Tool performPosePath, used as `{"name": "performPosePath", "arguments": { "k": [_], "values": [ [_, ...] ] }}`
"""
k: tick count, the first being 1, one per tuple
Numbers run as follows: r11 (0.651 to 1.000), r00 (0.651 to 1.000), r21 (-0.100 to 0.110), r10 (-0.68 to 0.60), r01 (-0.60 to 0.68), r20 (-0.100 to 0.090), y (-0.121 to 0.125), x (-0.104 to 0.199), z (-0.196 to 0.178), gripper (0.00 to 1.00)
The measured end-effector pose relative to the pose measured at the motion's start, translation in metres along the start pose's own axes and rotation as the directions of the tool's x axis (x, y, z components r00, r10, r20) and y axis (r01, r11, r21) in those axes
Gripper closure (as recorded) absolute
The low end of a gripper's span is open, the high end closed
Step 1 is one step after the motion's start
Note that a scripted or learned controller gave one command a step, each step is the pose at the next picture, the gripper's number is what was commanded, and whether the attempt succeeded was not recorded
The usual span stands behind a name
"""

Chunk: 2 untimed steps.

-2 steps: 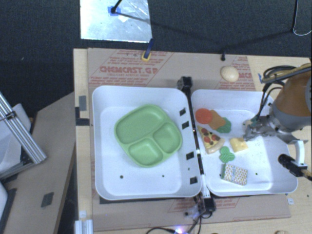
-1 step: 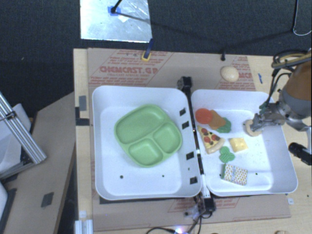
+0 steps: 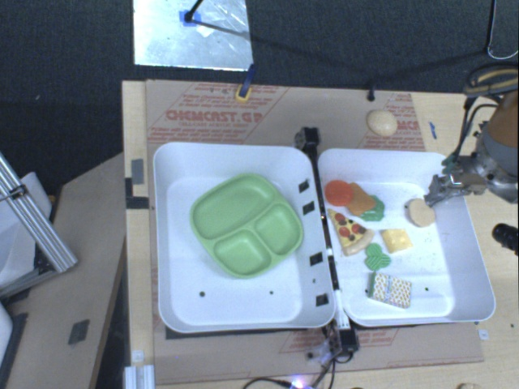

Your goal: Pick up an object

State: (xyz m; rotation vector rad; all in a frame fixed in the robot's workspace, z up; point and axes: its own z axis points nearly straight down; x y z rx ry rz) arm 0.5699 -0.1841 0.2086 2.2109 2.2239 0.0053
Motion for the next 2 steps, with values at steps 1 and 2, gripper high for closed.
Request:
{"name": "performPosePath", "arguments": {
  "k": [1, 2],
  "values": [
    [1.0, 1.0, 0.002, 0.0, 0.0, 0.0, 0.001, 0.0, -0.017, 1.0],
    [1.0, 1.0, 0.005, -0.004, 0.004, -0.003, 0.007, 0.052, -0.014, 1.0]
  ]
}}
